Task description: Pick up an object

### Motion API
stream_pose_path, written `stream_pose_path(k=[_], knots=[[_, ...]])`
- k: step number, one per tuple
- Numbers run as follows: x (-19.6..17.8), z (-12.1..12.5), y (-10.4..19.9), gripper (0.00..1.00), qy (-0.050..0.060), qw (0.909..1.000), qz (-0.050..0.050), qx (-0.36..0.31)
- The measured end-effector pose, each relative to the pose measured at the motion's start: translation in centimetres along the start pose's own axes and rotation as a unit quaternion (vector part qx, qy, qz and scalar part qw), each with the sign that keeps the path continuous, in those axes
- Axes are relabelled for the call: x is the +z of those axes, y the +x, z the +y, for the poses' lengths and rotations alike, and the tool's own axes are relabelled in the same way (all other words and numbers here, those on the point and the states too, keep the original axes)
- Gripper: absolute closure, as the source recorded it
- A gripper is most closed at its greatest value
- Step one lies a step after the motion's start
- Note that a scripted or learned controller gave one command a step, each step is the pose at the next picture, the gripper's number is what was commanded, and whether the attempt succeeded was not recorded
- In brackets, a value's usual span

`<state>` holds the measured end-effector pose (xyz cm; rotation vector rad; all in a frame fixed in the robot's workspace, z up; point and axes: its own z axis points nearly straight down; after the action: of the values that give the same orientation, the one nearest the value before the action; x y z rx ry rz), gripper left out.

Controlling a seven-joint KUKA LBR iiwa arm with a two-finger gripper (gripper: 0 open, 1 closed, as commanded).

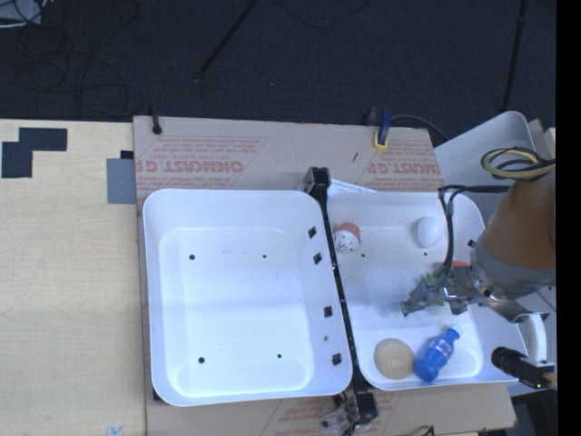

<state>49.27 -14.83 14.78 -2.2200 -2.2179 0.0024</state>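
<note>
The right bin (pixel 399 216) holds a blue bottle (pixel 437 353) lying near its front edge, a beige round object (pixel 394 358) just left of the bottle, a small round orange-and-white object (pixel 346 238) at the back left, and a white ball (pixel 428 231) at the back right. My gripper (pixel 425 300) reaches in from the right and sits low over the middle of this bin, above and behind the bottle. Nothing shows between its fingers.
The left bin (pixel 238 298) lies beside the right one, split from it by a black divider (pixel 331 280). Both rest on cardboard (pixel 236 157). The grey and orange arm (pixel 522 234) and cables (pixel 508 160) crowd the right side.
</note>
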Motion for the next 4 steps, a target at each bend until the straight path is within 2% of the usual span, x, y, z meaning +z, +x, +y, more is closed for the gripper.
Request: stream_pose_path(k=[1, 2, 3, 4], knots=[[6.3, -0.6, 0.9, 0.0, -0.001, 1.0, 0.0, 0.0], [5.9, 5.5, -4.9, 0.0, -0.003, 1.0, -0.002, 0.0], [5.0, 5.2, -4.7, 1.0, 0.0, 1.0, 0.0, 0.001], [5.0, 5.2, -4.7, 0.0, -0.001, 1.0, 0.0, 0.001]])
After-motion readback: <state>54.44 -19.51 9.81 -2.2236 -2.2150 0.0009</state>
